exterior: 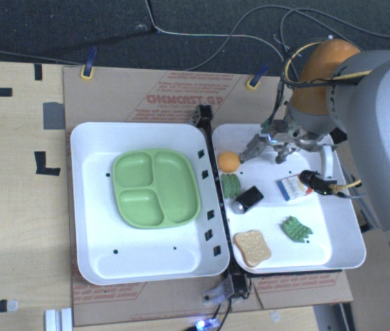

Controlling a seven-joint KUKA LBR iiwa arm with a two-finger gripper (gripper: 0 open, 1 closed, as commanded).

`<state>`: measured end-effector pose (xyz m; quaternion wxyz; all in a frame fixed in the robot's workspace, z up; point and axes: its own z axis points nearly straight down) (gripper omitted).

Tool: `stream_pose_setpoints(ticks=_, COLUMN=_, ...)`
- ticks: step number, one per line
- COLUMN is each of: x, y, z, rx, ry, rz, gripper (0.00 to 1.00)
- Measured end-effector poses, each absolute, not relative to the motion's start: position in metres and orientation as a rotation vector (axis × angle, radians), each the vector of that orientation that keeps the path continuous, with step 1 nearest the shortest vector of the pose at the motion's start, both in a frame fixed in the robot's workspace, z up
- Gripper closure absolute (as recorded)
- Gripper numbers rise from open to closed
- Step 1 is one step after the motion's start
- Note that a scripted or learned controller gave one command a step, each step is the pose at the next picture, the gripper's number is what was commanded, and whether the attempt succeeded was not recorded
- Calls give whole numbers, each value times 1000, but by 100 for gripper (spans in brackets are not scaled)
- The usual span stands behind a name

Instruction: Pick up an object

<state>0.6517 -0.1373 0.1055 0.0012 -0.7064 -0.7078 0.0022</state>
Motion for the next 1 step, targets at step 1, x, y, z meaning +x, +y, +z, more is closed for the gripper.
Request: stream_pose_setpoints(ticks=1, x=652, y=-139, z=85, rx=-2225, ry=-2227, rz=5, gripper=0)
